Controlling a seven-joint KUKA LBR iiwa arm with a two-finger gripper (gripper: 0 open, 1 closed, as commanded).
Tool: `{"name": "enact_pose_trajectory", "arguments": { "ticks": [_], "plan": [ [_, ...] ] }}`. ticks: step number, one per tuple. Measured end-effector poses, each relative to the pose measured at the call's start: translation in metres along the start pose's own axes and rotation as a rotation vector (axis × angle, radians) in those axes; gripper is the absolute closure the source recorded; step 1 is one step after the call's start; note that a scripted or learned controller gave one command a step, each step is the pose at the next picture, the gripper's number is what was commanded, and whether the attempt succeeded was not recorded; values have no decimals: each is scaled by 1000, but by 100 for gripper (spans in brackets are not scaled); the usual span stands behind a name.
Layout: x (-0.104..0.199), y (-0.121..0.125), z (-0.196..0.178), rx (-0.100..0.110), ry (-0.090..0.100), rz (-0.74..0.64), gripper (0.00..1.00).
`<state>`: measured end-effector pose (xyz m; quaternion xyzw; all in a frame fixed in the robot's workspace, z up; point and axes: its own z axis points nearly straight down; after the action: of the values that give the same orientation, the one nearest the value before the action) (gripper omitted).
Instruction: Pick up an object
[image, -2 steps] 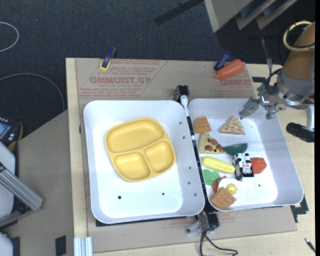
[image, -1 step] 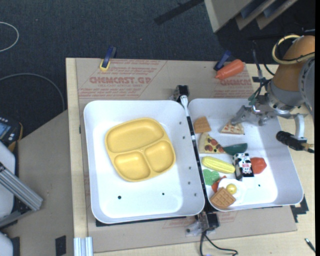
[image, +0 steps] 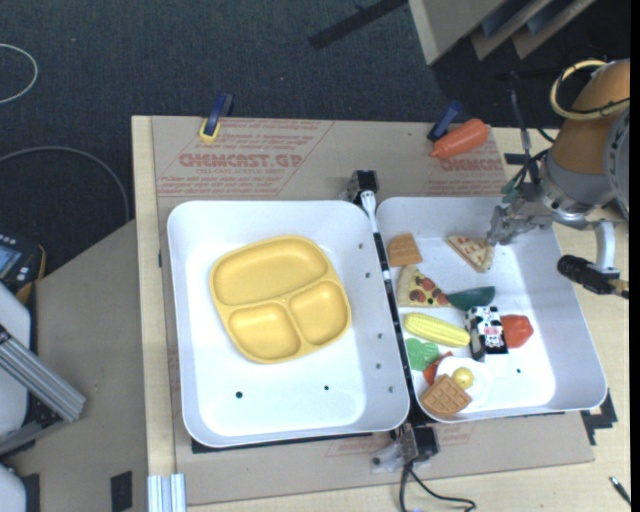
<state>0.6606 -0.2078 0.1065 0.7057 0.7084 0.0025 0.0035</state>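
Note:
My gripper (image: 497, 230) hangs low over the back of the right bin (image: 560, 300), its tips right at a triangular pizza-slice toy (image: 470, 250). Whether the tips touch the slice I cannot make out. Other toy foods lie in the same bin: a brown cracker (image: 404, 249), a pepperoni pizza piece (image: 422, 291), a dark green piece (image: 472, 297), a corn cob (image: 435, 329), a black-and-white cow figure (image: 487, 330), a red tomato (image: 516, 329), a green piece (image: 420, 352), a fried egg (image: 462, 379) and a waffle (image: 445, 399).
The left bin (image: 200, 380) holds a yellow three-compartment plate (image: 280, 297). An orange carrot toy (image: 460, 138) lies on the bench behind the right bin. The arm's grey body with its orange band (image: 592, 100) rises at the right edge.

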Motion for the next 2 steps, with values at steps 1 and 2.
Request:
{"name": "enact_pose_trajectory", "arguments": {
  "ticks": [1,2],
  "plan": [
    [6,3,-64,-1,-2,2,100],
    [5,5,-119,-2,-2,2,100]
  ]
}}
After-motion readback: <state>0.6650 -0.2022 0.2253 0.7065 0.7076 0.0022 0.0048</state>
